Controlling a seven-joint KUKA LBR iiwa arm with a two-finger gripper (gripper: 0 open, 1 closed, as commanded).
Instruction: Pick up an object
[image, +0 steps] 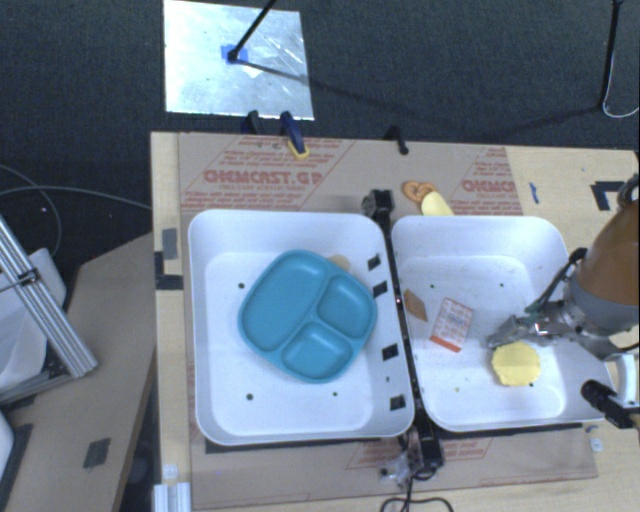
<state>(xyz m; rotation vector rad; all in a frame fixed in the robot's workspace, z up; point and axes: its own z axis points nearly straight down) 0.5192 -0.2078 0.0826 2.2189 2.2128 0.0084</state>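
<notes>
In the right bin (480, 240) lie a flat yellow round piece (516, 365) near the front right, a small packet with red print (451, 324) in the middle, and a small tan scrap (416, 308) to its left. My gripper (516, 331) hangs at the right side of this bin, just above the yellow piece's far edge. Nothing shows between its tips. The arm comes in from the right with its orange band (612, 262) above the wrist.
The left bin (215, 250) holds a blue divided plate (307, 314), with a tan bit at its far edge (340, 263). Behind the bins on the brown board lie a yellow and orange toy (428, 198) and a blue-yellow clamp (292, 135).
</notes>
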